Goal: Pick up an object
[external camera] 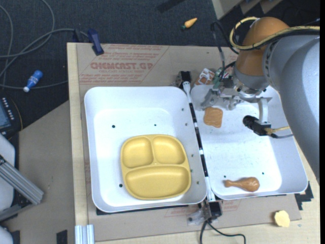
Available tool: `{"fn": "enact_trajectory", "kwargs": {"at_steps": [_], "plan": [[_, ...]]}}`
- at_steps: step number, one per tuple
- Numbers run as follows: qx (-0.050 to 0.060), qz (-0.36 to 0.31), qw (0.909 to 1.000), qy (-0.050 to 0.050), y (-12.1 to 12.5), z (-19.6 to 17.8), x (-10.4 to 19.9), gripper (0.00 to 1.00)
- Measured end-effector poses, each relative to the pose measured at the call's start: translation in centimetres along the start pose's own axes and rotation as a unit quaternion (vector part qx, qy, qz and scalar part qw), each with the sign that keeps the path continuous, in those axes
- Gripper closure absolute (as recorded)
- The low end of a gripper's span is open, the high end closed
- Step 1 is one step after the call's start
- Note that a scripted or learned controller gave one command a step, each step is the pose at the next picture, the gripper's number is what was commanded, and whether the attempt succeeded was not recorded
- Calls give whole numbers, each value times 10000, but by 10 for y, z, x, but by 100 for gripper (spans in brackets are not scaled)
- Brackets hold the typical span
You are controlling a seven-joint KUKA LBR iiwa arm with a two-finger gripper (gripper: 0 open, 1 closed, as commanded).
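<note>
The toast slice (pixel 214 117) is lying in the right bin (pixel 244 161), close to the divider. The gripper (pixel 222 99) is hanging just above its far edge; I cannot tell how it is set. It seems to be lining up the grab, so the next move is calling for a straight descent. A drumstick (pixel 244 184) is resting well apart from the toast.
</note>
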State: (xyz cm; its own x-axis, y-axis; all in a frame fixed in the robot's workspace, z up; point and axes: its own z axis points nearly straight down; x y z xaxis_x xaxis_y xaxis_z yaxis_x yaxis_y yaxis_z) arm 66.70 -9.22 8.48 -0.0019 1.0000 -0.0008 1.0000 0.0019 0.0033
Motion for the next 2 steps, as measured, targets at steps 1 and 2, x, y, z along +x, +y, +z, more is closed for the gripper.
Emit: {"fn": "enact_trajectory", "kwargs": {"at_steps": [1, 2], "plan": [[36, 12, 10000, 5, -24, 0, -1, 0], [28, 14, 10000, 4, -29, 0, 0, 0]]}}
